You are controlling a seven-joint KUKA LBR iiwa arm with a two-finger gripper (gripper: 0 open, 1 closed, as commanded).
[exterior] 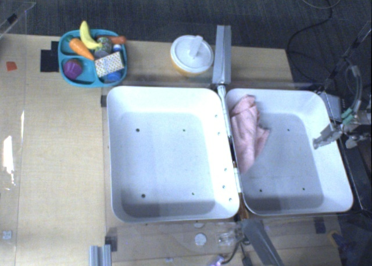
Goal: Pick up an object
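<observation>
While the hand (323, 140) hangs right, the pink cloth (247, 130) lies left.

Two bins sat side by side on the bench (52, 160), the left bin (168, 209) touching the right bin (331, 201) along one shared edge. A cloth (247, 131) lay in the right bin at its 9 o'clock side, against the wall. At the left bin's 12 o'clock stood a lidded cup (192, 54). A tray (68, 79) of toy food lay at 11 o'clock, well apart from the cup.
</observation>
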